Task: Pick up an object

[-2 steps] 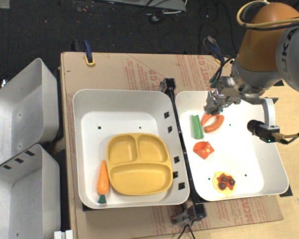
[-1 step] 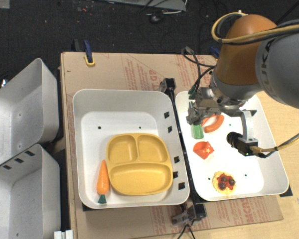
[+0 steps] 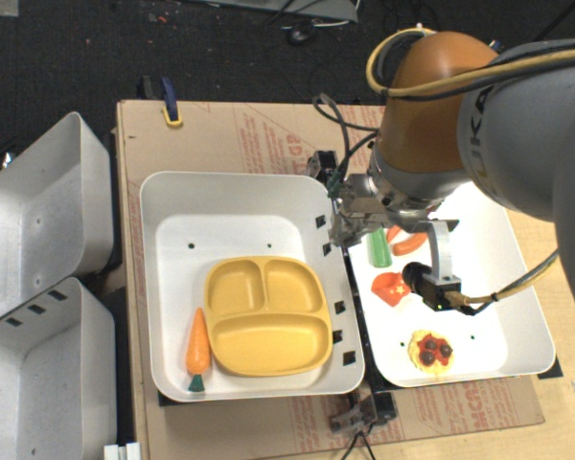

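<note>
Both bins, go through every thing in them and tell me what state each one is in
Yellow tray: flat in the left bin, nothing in its compartments.
Carrot: lying beside the tray's left edge.
Green piece: in the right bin, under the gripper.
Orange piece: lying near the green one.
Red piece: lying free.
Small pizza: lying flat, apart.

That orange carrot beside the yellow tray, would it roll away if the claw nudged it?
Probably a little. The carrot is rounded and tapered, so it would likely roll in a curve, not straight. It lies between the yellow tray and the left bin's wall, which should stop it quickly. It looks like smooth plastic, so likely light and somewhat slippery.
</note>
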Action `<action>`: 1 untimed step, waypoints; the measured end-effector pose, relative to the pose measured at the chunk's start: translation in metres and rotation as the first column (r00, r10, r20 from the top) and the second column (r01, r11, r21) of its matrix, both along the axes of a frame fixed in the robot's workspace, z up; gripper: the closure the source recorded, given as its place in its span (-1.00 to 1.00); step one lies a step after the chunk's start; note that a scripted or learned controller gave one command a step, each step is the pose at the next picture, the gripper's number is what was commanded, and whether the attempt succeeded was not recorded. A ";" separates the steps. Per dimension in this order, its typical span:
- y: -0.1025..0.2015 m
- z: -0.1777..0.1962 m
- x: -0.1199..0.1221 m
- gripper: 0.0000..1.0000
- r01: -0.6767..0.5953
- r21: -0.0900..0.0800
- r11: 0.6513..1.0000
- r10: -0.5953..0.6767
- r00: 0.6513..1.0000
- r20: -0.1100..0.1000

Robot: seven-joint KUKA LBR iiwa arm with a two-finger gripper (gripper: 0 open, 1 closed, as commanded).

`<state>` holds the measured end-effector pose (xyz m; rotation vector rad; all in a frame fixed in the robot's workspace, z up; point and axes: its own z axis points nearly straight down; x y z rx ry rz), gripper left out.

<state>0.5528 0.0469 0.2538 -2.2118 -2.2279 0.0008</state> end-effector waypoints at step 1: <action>0.051 0.002 -0.010 1.00 -0.001 0.000 1.000 0.001 1.000 0.001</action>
